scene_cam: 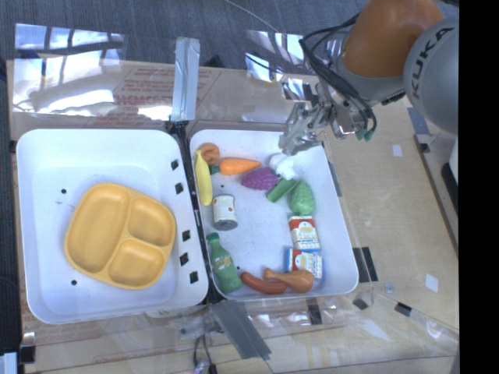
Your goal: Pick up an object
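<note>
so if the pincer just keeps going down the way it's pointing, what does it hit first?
Probably the small white object in the right bin's far corner, directly below the pincer. The purple grapes lie just beside it. Depth is unclear from this slanted view.

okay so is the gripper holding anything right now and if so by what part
It cannot be told. The gripper sits at the top edge of the right bin, just above a small white object, but no item shows between its fingers.
</note>
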Controlling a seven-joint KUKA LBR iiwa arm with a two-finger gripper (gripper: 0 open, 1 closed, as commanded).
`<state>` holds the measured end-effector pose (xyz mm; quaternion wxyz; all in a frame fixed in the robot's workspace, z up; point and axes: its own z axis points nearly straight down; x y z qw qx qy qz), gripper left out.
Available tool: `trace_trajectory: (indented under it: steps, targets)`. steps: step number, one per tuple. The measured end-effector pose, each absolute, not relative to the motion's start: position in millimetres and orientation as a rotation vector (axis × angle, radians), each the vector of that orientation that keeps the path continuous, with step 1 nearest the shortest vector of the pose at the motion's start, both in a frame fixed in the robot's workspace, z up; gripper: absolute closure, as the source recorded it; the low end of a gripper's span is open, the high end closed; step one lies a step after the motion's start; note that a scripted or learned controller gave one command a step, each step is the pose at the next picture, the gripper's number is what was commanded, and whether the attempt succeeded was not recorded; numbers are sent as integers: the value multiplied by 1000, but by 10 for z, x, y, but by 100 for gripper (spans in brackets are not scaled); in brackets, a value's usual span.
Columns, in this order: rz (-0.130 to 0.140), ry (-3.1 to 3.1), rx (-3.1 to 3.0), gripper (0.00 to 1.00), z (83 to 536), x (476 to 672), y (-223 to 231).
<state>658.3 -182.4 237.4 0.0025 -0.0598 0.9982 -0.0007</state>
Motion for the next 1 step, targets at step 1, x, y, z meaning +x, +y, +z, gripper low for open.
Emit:
trace_trajectory:
  steps: [1]
  targets:
    - [-1,3072,-651,100,2240,6544,-2092]
